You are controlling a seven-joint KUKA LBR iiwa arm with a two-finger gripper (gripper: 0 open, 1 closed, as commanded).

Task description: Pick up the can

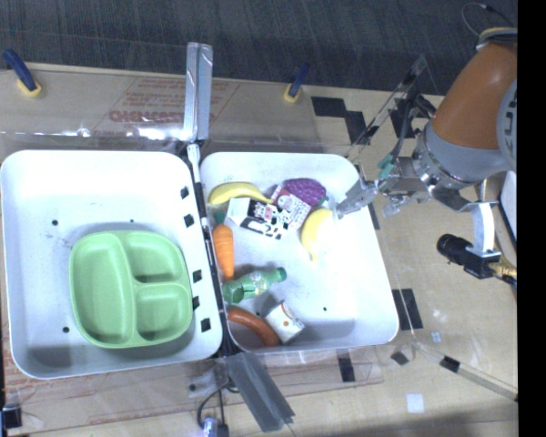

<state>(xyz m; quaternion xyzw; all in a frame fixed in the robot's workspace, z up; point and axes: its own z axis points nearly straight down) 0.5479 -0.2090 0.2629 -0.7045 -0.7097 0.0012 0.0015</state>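
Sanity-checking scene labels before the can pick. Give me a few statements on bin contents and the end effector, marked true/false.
1. The green divided tray lies in the left bin. True.
2. The can stands in the left bin. False: it lies near the front edge of the right bin, beside a sausage.
3. The end effector is at the right bin's far right rim, close to a banana. True.
4. The carrot rests on the green tray. False: it lies in the right bin by the divider.
5. The green bottle stands upright. False: it lies on its side.
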